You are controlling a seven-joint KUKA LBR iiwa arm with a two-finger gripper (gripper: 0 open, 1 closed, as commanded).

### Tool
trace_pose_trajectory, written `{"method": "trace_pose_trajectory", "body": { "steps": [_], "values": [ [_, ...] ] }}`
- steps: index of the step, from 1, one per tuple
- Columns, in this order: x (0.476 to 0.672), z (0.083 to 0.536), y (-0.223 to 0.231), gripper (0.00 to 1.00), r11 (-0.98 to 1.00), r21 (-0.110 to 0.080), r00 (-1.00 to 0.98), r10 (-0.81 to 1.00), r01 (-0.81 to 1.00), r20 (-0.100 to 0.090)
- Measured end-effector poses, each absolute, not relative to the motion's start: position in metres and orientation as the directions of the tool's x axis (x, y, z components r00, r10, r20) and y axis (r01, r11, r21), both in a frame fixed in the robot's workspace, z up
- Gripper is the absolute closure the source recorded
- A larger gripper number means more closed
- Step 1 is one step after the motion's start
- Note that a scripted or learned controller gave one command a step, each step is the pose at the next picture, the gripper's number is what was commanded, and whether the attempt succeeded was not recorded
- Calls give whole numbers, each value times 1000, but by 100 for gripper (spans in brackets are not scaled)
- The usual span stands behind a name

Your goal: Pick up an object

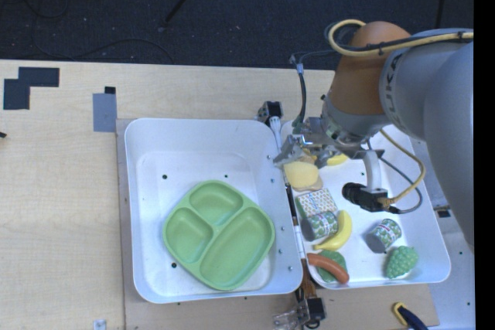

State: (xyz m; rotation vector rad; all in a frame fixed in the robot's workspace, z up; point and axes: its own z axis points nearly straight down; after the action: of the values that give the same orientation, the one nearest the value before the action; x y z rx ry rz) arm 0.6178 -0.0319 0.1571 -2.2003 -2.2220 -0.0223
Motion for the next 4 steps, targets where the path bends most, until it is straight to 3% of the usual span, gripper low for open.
{"method": "trace_pose_trajectory", "body": {
  "steps": [1,2,3,4],
  "values": [
    [581,238,-2,100,1,-4,-1,1000,1000,0],
    [581,238,-2,0,1,-5,-1,1000,1000,0],
    [591,186,-65,0,-1,-7,1,1000,1000,-1],
    [646,92,-102,0,0,4,0,1000,1000,-2]
  ]
}}
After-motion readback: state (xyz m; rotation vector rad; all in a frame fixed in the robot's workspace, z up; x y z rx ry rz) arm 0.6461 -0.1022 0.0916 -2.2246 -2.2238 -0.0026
